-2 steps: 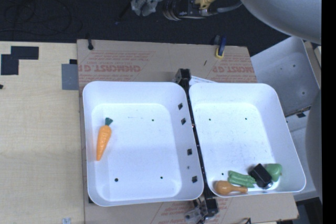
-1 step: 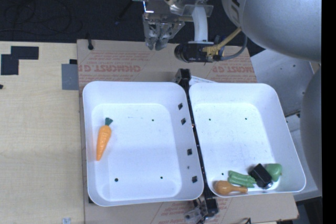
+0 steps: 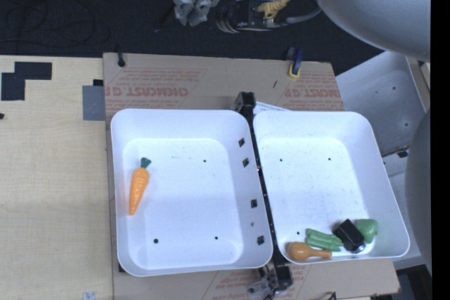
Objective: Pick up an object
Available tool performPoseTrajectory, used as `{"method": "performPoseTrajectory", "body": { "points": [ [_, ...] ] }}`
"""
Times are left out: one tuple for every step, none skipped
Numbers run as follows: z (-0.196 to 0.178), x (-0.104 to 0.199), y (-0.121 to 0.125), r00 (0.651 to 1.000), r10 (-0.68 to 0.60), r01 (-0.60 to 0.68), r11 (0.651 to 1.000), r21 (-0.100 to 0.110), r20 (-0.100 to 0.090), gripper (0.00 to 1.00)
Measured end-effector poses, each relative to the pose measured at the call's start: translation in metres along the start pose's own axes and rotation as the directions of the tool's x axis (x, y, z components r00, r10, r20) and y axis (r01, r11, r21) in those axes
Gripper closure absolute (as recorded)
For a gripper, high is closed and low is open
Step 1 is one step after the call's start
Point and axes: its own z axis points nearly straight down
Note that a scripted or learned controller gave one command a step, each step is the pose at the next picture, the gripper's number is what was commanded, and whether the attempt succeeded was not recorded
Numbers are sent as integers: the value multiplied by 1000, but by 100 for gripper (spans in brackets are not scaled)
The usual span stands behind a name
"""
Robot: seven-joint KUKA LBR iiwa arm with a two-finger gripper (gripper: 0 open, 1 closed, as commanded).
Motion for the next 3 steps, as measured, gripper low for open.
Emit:
{"method": "performPoseTrajectory", "body": {
  "points": [
    [69,-48,-1,1000,9,-9,1000,16,7,100],
    [-11,2,0,1000,0,0,1000,1,0,100],
    [99,-47,-1,1000,9,-9,1000,20,9,100]
  ]
}}
